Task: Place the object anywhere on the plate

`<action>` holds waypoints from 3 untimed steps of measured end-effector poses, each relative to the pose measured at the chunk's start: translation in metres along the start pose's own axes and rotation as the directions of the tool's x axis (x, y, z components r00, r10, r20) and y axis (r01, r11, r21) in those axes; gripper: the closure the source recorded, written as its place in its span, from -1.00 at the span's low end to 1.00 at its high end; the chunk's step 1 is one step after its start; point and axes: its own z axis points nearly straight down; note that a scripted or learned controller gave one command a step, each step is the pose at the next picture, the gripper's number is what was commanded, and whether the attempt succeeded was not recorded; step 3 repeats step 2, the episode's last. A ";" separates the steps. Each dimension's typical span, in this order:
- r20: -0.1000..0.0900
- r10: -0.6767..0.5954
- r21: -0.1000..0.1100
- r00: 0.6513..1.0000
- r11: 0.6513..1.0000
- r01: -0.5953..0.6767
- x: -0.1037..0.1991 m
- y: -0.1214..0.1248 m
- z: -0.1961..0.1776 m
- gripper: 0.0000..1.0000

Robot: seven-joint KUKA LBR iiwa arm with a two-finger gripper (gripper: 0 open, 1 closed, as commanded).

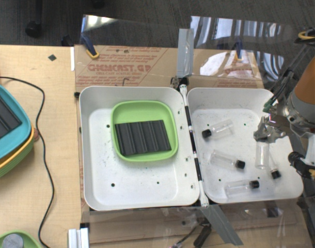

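Where the right bin (281, 192) lies nearest, clear vials with black caps, one (241, 186) near its front rim, another (225, 161) beside it, the pincer (264, 136) clenched on an upright vial (261, 155), a vial (217, 129) farther back, green plate (170, 123) holding a ridged black slab (143, 137) in the left bin (95, 180).

Robotics lab — bench w/ two white bins (90, 154), clear vials (217, 130), cardboard backing (126, 66), office-chair base (59, 4).
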 end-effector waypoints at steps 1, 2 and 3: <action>0.000 0.000 0.000 1.000 1.000 0.000 0.000 0.000 0.000 -1.00; 0.003 0.393 0.000 0.919 0.919 -0.393 -0.028 -0.018 -0.079 -1.00; 0.003 0.393 0.000 0.919 0.919 -0.393 -0.028 -0.018 -0.079 -1.00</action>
